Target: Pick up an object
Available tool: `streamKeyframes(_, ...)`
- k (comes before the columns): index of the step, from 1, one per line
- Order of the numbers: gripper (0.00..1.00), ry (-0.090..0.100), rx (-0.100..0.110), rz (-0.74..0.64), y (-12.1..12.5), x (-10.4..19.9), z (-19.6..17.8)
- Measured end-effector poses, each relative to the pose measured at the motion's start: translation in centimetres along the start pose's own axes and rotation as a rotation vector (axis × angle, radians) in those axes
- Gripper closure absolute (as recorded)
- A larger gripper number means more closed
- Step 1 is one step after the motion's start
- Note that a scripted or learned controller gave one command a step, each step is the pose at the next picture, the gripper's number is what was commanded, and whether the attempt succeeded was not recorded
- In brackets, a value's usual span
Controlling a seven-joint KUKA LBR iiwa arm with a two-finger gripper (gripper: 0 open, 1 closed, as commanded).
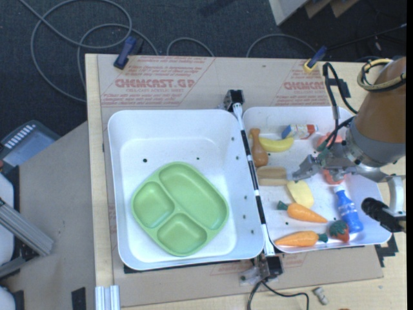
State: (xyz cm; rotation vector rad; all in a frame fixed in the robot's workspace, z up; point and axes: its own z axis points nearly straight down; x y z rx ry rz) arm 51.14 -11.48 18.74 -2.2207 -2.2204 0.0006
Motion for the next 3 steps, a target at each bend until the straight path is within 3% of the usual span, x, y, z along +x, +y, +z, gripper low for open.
streamKeyframes(1, 0.00, -0.001, -0.001, 0.000, -0.4, -0.5, 10.3)
streamKeyframes(2, 1.00, -0.001, -0.002, 0.001, -0.4, -0.5, 9.3)
streamKeyframes(3, 1.00, 0.000, -0.003, -0.001, 2.3, 5.2, 0.2)
